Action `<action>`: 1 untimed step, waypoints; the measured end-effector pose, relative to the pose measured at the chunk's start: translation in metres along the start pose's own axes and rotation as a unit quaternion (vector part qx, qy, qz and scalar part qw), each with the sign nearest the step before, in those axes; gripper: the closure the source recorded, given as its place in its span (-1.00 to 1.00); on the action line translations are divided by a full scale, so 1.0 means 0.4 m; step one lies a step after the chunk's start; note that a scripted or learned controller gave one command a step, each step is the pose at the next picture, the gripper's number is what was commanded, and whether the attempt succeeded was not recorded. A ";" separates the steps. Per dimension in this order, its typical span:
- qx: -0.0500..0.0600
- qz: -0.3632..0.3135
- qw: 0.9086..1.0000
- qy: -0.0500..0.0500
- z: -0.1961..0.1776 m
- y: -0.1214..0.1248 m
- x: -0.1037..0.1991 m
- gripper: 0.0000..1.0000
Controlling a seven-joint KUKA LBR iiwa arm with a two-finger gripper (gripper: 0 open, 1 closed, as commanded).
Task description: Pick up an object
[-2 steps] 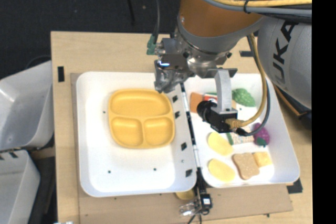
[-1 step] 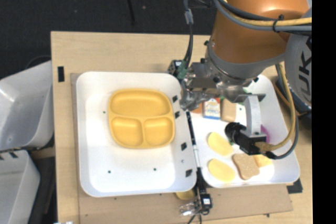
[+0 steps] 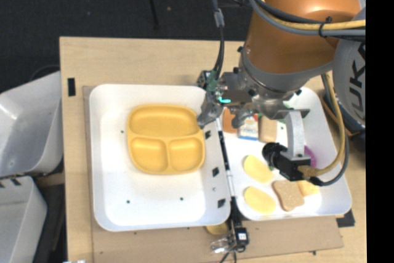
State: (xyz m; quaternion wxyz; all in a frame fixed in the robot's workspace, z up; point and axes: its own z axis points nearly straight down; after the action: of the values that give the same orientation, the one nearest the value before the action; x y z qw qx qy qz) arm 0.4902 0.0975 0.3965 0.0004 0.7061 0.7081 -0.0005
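A dark floor surrounds a pale wooden bench that carries two shallow white bins side by side. The left bin holds a yellow tray with three compartments, lying toward its back right corner. The right bin is crowded: two yellow discs near its left edge, a slice of toast at the front, a small white and blue box and a tan block further back, and a glimpse of something purple by the right side. The arm hangs low over the back of the right bin, its orange band hiding much of what lies beneath, and the gripper sits just above the box and block — whether the jaws are released or clenched I cannot tell, as the wrist covers them. Nothing looks lifted yet. The risk from here is the crowding — the box and block sit touching or nearly so, and a descent between them could nudge one aside or catch only an edge, leaving a weak hold that slips on the way up.
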 end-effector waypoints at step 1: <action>0.000 -0.003 1.000 -0.001 -0.025 0.003 -0.001 1.00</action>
State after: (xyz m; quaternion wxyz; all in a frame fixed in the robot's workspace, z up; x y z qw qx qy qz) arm 0.4912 0.0972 0.4065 0.0009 0.7042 0.7100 -0.0010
